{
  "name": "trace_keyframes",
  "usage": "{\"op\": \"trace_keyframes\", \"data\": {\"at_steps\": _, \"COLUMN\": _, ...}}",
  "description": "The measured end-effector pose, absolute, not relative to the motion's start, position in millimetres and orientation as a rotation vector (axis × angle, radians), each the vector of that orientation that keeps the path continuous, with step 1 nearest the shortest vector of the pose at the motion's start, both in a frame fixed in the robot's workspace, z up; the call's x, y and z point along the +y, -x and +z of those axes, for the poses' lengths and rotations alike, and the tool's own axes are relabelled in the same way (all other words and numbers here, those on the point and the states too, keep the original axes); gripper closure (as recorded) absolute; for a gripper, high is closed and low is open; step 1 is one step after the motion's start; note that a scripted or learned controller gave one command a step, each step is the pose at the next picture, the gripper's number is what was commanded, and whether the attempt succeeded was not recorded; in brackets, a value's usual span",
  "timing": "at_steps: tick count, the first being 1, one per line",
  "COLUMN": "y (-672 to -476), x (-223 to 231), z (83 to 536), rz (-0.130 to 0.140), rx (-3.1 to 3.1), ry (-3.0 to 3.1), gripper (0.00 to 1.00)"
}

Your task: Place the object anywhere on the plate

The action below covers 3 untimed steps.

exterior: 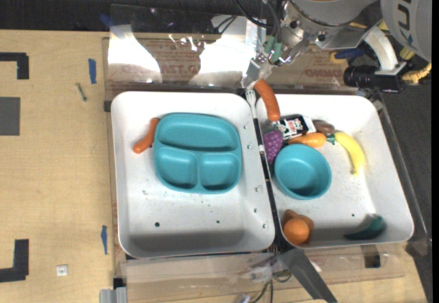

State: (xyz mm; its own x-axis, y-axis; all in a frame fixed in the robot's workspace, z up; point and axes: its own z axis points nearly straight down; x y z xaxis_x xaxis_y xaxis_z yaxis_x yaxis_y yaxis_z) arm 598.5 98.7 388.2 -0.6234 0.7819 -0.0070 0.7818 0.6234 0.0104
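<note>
An orange sausage-shaped toy hot dog [268, 101] is seen hanging from the two-finger gripper [255, 83], its upper end pinched between the fingers and its length slanting down over the divide between the two shallow white bins. It is held by one end, presumably so that the free end can be lowered first. It is judged to be in transit, lifted out of the right bin [384, 178] and not yet across to the left bin [130, 178].

The teal plastic plate with three compartments [197, 152] lies flat in the middle of the left bin, well clear of the toy. A small orange carrot-like piece [144, 136] rests against the plate's left rim, outside it.

In the right bin a round teal bowl [302, 171] sits near the divide, with a yellow banana [350, 149], a purple bunch of grapes [272, 142] and an orange round fruit [296, 229] around it. These are judged to be leftover choices, not part of the present carry.

A short move toward the plate and a release are still needed.
</note>
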Motion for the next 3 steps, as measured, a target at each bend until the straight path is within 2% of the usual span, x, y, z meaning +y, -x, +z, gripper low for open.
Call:
{"op": "trace_keyframes", "data": {"at_steps": 1, "y": -546.2, "x": 125.8, "z": 230.1, "rz": -0.006, "rx": 2.914, "ry": -1.192, "gripper": 1.00}}
{"op": "trace_keyframes", "data": {"at_steps": 2, "y": -589.0, "x": 118.3, "z": 317.2, "rz": 0.011, "rx": 2.925, "ry": -1.116, "gripper": 1.00}}
{"op": "trace_keyframes", "data": {"at_steps": 3, "y": -574.7, "x": 178.3, "z": 122.5, "rz": -0.006, "rx": 2.990, "ry": -0.988, "gripper": 1.00}}
